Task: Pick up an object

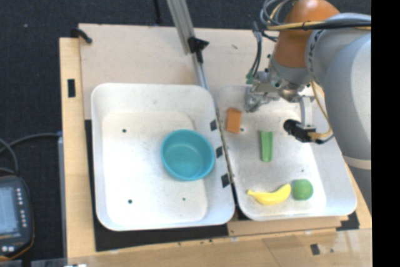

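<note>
The right bin [325, 194] holds an orange block [234, 120] near its left wall, a green stick [267, 146] in the middle, a yellow banana [270, 196] at the front and a green ball [302, 189] beside the banana. My gripper [252, 100] hangs over the bin's back left part, just right of and behind the orange block. Nothing shows between its fingers. The arm's grey body and orange band cover the bin's far right corner.
In the left bin [112, 134] a blue bowl [187, 154] sits upright near the right wall. A slanted metal pole [181, 9] rises behind the bins. A black cable clip [303, 130] hangs from the arm over the right bin.
</note>
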Robot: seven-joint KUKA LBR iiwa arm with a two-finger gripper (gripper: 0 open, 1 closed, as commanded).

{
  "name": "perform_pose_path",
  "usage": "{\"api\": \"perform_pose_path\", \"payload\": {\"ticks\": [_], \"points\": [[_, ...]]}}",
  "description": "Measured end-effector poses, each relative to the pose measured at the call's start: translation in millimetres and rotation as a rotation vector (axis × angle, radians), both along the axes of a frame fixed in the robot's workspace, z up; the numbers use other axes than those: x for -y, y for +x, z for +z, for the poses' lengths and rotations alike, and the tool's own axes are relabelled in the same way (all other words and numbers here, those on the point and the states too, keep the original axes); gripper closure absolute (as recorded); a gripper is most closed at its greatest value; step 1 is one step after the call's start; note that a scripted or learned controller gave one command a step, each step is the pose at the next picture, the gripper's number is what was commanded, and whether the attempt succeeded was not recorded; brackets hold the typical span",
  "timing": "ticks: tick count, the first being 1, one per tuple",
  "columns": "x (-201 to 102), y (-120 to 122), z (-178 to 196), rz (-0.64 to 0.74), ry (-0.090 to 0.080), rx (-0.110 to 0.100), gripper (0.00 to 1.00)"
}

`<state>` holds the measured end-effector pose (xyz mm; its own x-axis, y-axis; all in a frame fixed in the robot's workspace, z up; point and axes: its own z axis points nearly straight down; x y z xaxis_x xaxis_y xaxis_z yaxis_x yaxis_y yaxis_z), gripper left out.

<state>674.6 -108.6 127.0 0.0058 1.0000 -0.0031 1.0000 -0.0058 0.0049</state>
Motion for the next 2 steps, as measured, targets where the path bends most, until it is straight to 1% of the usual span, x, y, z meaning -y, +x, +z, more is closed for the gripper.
{"api": "perform_pose_path", "payload": {"ticks": [2], "points": [[-7,-8,124,0.008,0.002,0.004,1.00]]}}
